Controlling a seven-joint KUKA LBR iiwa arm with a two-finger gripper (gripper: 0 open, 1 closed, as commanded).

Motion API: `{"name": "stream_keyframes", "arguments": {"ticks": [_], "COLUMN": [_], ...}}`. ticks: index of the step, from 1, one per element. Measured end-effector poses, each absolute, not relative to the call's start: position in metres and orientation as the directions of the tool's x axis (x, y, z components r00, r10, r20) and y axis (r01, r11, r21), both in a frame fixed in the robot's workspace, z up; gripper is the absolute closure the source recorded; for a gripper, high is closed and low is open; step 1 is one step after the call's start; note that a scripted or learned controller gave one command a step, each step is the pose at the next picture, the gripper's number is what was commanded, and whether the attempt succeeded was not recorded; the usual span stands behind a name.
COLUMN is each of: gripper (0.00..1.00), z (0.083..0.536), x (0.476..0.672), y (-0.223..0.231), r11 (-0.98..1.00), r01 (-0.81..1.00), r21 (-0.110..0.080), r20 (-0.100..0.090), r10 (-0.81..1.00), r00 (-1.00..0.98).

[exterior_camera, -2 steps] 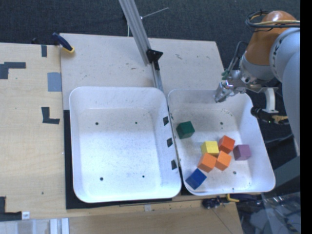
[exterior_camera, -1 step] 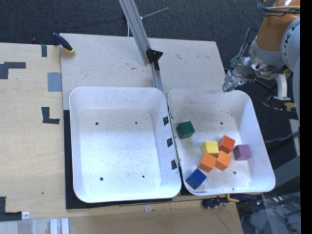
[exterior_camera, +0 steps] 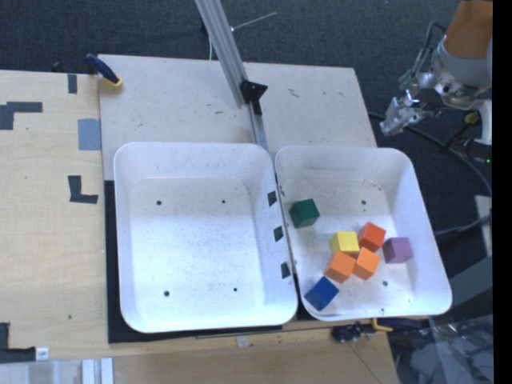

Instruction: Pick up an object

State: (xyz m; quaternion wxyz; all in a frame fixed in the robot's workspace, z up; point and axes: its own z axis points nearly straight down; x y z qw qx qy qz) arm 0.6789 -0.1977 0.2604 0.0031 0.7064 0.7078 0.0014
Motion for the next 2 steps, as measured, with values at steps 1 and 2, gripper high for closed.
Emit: {"name": "stream_keyframes", "arguments": {"ticks": [1, 2], "gripper": [1.00, 1.00], "z": [0.247, 0.234], "x": [0.659, 0.636], "y": [-0.142, -0.095], "r11": [0.005, 0.005], "r01": [1.000, 1.000], "r21": [-0.002, -0.003], "r20": [0.001, 0.001], "r10": [1.000, 1.000], "r00": [-0.005, -0.005]}}
